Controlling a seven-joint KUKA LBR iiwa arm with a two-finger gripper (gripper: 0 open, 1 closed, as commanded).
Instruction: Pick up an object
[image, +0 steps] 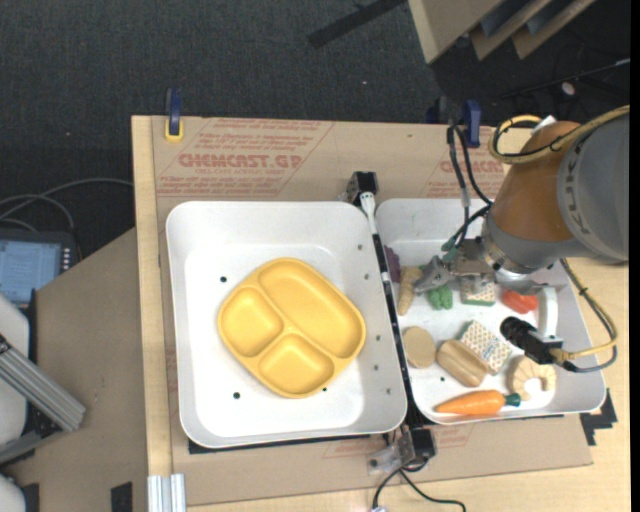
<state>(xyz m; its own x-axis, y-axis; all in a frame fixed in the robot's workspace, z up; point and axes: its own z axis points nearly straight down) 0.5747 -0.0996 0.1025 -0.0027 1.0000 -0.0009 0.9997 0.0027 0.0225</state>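
Hovers low in the right bin (420, 215), gripper (447, 272) just above a green toy piece (438, 297); spread of its tips impossible to tell. Lies directly below, toward the near rim. Farther that way: carrot (472, 403), long axis across the bin.

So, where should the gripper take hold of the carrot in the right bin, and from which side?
Probably at the thick middle of the orange body of the carrot, coming straight down from above. It lies flat and lengthwise along the near wall of the right bin, so close across its narrow width; the green end looks too thin.
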